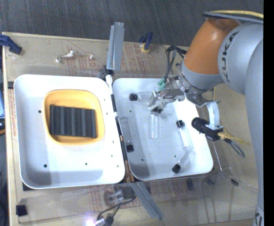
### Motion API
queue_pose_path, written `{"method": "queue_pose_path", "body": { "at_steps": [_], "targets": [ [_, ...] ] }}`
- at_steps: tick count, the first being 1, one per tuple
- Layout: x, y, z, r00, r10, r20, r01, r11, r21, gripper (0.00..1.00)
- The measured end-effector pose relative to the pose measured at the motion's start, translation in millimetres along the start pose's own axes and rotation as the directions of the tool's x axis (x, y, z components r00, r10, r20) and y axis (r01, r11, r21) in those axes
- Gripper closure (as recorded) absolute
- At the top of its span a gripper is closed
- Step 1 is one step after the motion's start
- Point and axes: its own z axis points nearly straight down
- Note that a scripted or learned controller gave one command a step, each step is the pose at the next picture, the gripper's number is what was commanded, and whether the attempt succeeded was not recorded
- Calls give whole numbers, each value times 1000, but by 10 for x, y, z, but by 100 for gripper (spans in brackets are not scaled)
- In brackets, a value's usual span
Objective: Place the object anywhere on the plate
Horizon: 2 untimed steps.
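Note:
A yellow plate (73, 94) lies in the left bin (30, 164), and a dark grey ribbed block (73, 121) rests on it. My gripper (156, 102) hangs low over the upper middle of the right bin (141, 171). Just below it lies a clear tube (153, 126). A second clear tube (184, 136) with a black cap lies to the right. A third one (185, 158) lies near the bin's front right corner with a black cap at its lower end.
A small black cap (133, 97) sits at the right bin's upper left, and a black piece (129, 148) lies by its left wall. A metal bar (114, 46) stands behind the bins. Blue clamps (146, 40) grip the bench's back edge.

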Motion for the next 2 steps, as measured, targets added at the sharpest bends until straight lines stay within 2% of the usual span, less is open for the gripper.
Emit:
{"method": "queue_pose_path", "body": {
  "at_steps": [1,2],
  "targets": [
    [569,233,267,991,-132,-1,132,991,4,100],
    [928,481,534,940,-341,-2,341,940,4,100]
  ]
}}
